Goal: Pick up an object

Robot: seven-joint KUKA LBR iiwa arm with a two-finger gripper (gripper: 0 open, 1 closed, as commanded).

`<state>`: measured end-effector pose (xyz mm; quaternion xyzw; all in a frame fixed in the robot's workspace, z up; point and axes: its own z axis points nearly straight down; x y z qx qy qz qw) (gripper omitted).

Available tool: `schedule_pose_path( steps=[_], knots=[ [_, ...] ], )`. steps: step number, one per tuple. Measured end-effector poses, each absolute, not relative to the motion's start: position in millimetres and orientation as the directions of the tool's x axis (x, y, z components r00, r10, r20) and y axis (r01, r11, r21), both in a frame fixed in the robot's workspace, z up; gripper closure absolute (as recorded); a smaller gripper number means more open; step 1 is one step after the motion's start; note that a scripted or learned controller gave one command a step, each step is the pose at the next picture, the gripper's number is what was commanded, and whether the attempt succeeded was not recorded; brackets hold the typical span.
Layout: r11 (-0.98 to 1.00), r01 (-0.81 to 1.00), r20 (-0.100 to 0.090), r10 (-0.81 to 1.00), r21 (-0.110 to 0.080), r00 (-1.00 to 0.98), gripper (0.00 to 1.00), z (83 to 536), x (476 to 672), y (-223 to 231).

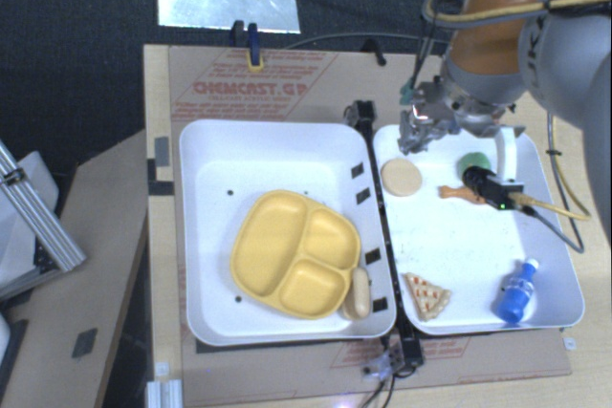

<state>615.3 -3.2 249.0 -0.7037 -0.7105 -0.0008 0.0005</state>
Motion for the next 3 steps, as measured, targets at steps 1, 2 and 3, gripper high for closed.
schedule_pose_path(
  steps=[1, 2, 3],
  knots=[
    [0.01, 1.0, 0.002, 1.0, 0.003, -0.01, 1.0, 251.5, 625.6, 52.0],
    [0.01, 1.0, 0.002, 1.0, 0.0, -0.01, 1.0, 227.8, 630.7, 106.0],
    [0.005, 1.0, 0.0, 1.0, 0.001, -0.005, 0.0, 229.3, 631.1, 102.4]
  ],
)
